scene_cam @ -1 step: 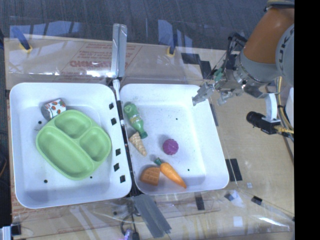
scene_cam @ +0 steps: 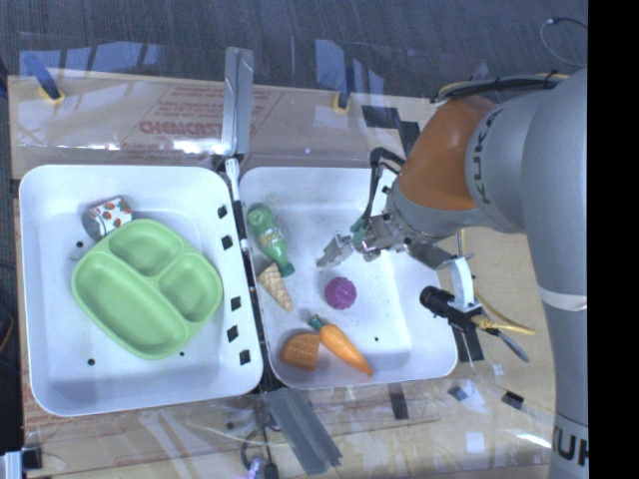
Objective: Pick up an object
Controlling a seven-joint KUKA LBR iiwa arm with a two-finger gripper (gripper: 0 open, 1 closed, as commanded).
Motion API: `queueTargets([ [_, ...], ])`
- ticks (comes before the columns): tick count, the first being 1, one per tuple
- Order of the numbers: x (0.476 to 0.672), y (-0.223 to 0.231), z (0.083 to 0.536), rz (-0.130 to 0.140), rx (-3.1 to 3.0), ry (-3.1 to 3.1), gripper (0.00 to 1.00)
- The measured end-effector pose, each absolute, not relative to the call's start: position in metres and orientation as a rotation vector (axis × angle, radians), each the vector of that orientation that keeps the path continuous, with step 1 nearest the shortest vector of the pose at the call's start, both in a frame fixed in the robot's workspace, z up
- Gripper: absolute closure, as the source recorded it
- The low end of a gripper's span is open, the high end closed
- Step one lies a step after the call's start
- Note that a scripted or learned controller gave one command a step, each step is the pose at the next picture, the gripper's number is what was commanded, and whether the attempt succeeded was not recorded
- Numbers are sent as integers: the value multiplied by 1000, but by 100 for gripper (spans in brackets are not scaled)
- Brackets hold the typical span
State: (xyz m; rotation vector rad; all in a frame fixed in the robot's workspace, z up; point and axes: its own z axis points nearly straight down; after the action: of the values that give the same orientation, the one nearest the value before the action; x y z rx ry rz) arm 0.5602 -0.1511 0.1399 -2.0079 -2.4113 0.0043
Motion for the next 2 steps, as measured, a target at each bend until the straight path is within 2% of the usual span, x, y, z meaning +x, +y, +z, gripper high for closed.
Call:
queueTargets([
  [1, 476, -116, 91, 3, -1901, -2495, 0],
  [2, 478, -116, 101, 1, -1896, -2504, 100],
])
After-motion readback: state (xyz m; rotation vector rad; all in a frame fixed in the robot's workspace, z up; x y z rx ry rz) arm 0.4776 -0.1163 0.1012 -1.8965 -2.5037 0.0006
